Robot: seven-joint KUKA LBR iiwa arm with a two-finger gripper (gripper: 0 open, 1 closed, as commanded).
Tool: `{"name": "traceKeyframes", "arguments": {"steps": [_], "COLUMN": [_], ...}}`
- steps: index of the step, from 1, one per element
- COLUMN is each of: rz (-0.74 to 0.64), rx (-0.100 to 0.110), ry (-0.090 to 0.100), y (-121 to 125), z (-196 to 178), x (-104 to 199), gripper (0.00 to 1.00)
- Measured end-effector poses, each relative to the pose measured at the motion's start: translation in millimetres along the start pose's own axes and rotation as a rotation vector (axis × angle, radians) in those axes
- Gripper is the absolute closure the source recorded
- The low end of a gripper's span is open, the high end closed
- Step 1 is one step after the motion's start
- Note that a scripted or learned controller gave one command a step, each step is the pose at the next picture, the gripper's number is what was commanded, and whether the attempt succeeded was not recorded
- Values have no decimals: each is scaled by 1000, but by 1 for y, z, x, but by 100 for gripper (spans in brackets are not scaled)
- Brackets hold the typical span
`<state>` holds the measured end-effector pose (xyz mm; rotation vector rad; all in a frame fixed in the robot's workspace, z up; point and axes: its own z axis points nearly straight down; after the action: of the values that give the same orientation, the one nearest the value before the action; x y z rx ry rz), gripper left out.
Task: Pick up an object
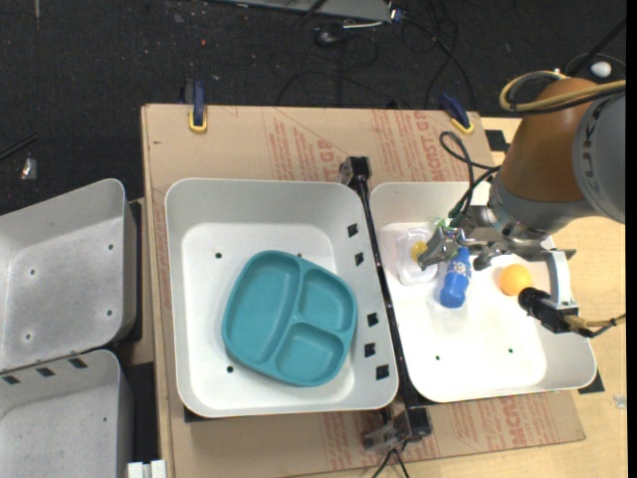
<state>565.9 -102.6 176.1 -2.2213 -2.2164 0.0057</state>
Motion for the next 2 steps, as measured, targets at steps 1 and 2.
{"name": "traceKeyframes", "arguments": {"steps": [1,2], "rz": [-1,-4], "rx": [0,-27], "ry": [1,-3], "y": [-4,3], "z": [44,62], "x": [-1,0], "gripper": [0,0]}}
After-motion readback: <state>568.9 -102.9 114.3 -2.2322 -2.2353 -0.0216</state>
